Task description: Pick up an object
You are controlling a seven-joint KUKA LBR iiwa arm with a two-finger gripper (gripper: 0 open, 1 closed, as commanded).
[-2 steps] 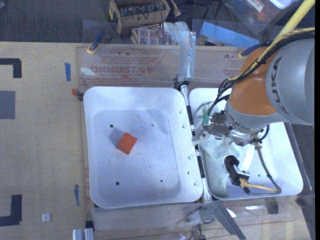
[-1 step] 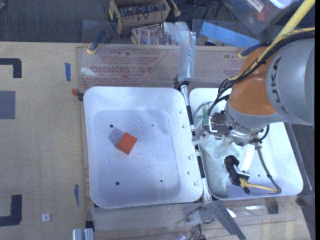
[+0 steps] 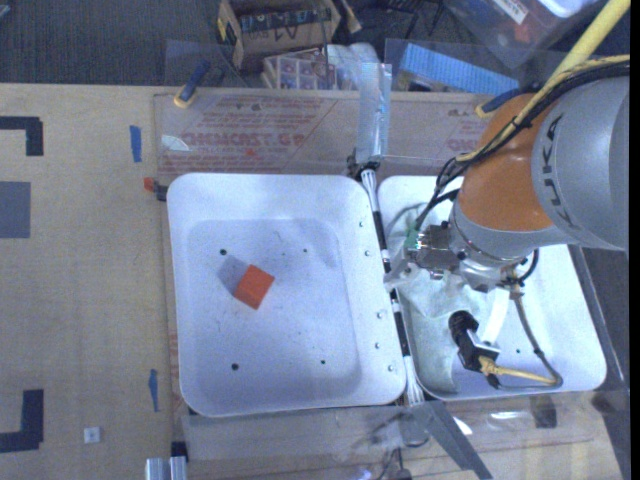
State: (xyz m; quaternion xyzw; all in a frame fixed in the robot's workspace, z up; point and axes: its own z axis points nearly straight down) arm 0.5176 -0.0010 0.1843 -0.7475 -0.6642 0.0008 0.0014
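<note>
An orange-red block (image 3: 254, 286) lies in the left white bin (image 3: 200, 208), a little left of the bin's middle, with a small grey shadow patch behind it. My gripper (image 3: 432, 273) hangs low over the right white bin (image 3: 585, 358), near that bin's left wall, well to the right of the block. The grey arm with its orange band (image 3: 510, 183) covers most of the gripper from above. Nothing can be made out in the gripper's grasp.
A raised rim with screws (image 3: 385, 288) divides the two bins. Cardboard boxes and clutter (image 3: 285, 23) sit behind the bench, and a clear plastic sheet (image 3: 260, 138) lies at the back. Bare wooden benchtop (image 3: 80, 298) stretches to the left.
</note>
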